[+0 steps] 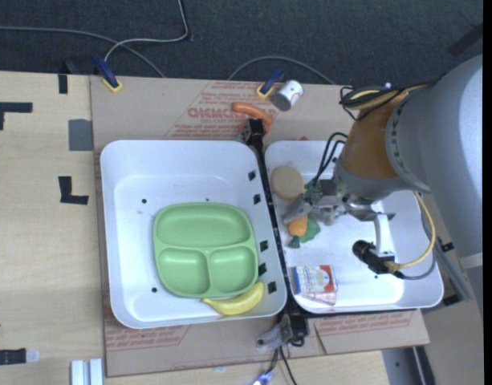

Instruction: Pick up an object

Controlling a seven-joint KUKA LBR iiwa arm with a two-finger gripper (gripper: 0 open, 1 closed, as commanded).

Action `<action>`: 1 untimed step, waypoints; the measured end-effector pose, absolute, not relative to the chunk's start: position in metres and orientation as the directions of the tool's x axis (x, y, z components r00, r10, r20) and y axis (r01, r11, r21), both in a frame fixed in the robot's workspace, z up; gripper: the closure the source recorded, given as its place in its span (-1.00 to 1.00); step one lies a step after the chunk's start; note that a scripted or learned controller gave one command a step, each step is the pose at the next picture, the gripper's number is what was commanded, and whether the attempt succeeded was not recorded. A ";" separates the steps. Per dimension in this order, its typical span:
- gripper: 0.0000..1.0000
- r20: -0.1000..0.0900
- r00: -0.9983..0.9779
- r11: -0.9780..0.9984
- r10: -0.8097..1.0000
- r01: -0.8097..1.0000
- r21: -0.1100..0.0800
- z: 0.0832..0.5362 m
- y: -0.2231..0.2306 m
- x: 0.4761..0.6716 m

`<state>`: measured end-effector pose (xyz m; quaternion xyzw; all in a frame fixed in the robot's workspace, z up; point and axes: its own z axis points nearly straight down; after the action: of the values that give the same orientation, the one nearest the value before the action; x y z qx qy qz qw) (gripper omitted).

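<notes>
The grey arm (446, 135) with its orange band fills the upper right of the frame and reaches down-left into the right bin (422, 295). The left bin (125, 175) sits at centre-left and holds a green divided plate (205, 247), with a yellow banana (236, 301) touching the plate's lower right edge. In the right bin, the gripper (303, 213) hangs near the bin's left wall, at about the middle of the frame; whether its fingers are spread or pressed together I cannot tell. Just below it, touching or nearly so, lies a small orange and green toy (302, 228). A round tan object (286, 181) lies just up-left of the gripper. A small printed carton (315, 281) rests lower down, near the bin's bottom left corner, apart from the gripper.
</notes>
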<state>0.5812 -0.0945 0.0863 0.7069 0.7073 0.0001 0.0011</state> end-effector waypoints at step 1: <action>-1.00 -0.002 -0.002 0.002 1.000 1.000 0.006 0.087 -0.095 0.576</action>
<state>0.5757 -0.0952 0.0867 0.7064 0.7078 0.0015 0.0030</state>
